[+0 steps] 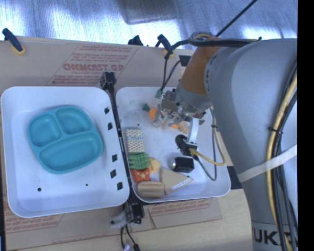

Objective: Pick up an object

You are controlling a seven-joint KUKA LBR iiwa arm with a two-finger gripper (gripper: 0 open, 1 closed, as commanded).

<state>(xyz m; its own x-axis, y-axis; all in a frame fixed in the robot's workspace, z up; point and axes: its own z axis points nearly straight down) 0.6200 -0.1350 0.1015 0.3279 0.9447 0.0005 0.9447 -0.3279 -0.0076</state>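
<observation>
My gripper (pixel 167 116) reaches down into the far part of the right bin (pixel 212 184), over a small orange and green piece like a carrot (pixel 149 110). The wrist and arm cover the fingertips. Nearer the front of that bin lie a speckled cracker-like block (pixel 134 139), a green ridged piece (pixel 137 160), a red piece (pixel 141 174), a tan bread-like roll (pixel 150 189) and a pale wedge (pixel 174 181).
The left bin (pixel 13 135) holds a blue divided plate (pixel 65 137). A black divider with clips (pixel 114 135) runs between the bins. A yellow cable (pixel 212 161) and a black block (pixel 183 164) hang from the wrist over the right bin. The big grey arm (pixel 256 129) fills the right side.
</observation>
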